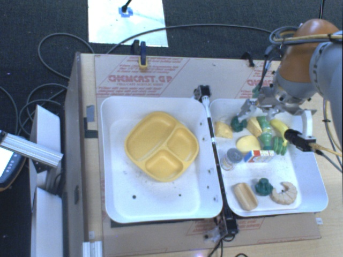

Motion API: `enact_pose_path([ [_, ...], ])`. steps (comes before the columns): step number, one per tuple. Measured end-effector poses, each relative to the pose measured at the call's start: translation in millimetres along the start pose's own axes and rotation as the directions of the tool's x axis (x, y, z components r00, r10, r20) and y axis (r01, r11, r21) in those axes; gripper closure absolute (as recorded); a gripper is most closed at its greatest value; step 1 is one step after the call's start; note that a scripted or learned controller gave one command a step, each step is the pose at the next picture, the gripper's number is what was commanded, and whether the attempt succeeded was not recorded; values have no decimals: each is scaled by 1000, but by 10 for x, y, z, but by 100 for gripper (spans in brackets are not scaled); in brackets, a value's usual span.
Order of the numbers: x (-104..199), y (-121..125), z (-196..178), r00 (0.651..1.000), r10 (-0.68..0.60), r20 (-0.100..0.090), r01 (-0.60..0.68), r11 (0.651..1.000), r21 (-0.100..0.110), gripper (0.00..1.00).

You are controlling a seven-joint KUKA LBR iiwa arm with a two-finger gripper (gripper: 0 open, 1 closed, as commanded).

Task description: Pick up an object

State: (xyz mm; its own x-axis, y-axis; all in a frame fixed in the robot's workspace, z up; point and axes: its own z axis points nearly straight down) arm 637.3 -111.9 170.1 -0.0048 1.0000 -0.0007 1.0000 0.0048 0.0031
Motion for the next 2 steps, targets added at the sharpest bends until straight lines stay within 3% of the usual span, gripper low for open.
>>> enact_pose_path([
  [1,-118,230,845,1000,0,1,0,1000,-1,0],
  [2,-119,243,728,1000,-3,2,3,1000,-5,100],
])
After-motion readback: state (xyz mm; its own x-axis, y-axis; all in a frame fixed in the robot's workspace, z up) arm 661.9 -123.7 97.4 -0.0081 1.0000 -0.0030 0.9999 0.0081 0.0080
